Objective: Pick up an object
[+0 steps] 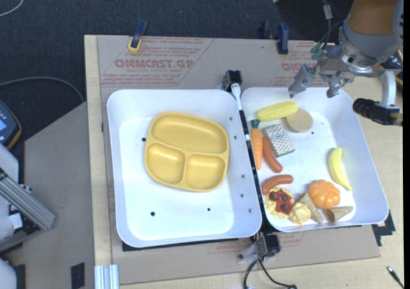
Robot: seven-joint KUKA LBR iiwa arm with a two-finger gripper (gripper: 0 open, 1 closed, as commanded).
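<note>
Two white bins [122, 172]: one yellow tray [186, 151], two sausages [271, 156], open claw [316, 84]

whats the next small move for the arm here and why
Probably lower the end effector toward the corn cob. It hangs open above the far edge of the right bin with nothing between its fingers, and the cob lies closest, just in front of it, beside the round tan piece.
</note>
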